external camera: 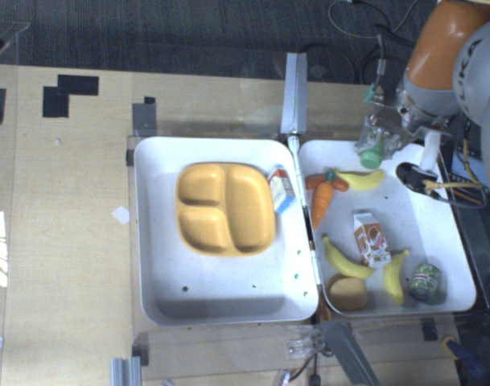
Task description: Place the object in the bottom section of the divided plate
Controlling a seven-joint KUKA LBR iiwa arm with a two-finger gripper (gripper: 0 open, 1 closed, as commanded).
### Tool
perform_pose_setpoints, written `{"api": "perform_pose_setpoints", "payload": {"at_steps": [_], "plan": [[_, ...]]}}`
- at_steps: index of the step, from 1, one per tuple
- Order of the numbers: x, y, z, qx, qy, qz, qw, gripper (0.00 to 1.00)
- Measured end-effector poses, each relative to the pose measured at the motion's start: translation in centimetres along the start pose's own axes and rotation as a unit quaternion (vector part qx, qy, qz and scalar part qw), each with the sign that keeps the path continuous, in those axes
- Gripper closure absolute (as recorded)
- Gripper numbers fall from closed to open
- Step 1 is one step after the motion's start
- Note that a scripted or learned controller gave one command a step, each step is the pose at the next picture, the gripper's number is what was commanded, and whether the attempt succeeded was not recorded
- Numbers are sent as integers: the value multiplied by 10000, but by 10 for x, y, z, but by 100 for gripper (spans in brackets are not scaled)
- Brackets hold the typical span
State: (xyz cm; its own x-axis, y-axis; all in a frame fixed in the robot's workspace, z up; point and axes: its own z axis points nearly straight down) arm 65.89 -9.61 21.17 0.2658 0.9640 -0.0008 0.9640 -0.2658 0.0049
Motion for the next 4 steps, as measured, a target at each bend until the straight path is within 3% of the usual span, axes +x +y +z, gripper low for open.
{"api": "perform_pose_setpoints", "payload": {"at_steps": [1, 2, 3, 4], "plan": [[72, -9, 25, -1, 18, -1493, 9888, 100], [152, -31, 25, -6, 22, -1589, 9873, 100], [217, -49, 9, -15, 21, -3474, 9377, 100], [216, -48, 9, -15, 21, -3471, 9378, 0]]}}
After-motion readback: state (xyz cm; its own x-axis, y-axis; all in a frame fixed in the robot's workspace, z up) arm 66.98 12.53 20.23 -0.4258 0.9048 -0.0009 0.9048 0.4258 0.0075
